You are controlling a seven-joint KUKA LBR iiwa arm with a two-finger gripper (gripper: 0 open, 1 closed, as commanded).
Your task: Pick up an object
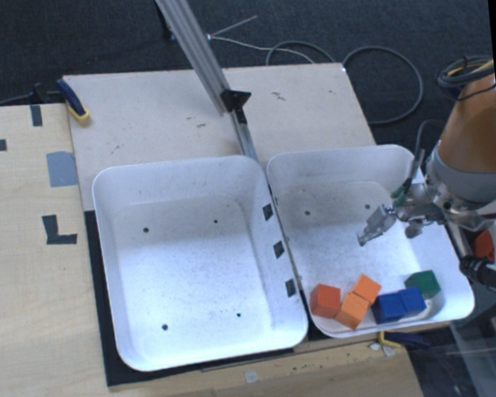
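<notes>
**A:** What do you have on the feed?

**B:** I see the tool point(373, 231) over the right bin point(333, 168), out above its bare white floor. The arm point(472, 148) comes in over that bin's right wall. I cannot tell from this slant whether the tool is open or closed; nothing shows between its tips.

**A:** And the things to pick?

**B:** All in the right bin, bunched along the near wall. From the left I make out an orange block point(326, 300), then two more orange blocks point(359, 300) touching each other, one stacked a little behind the other. Just right of those sits a blue block point(398, 304), and a green block point(424, 283) is at its far right corner. The tool is apart from all of them, up-frame of the cluster.

**A:** The other bin?

**B:** The left bin point(175, 173) sits flush beside the right one on the tabletop point(151, 115), speckled white floor.
</notes>
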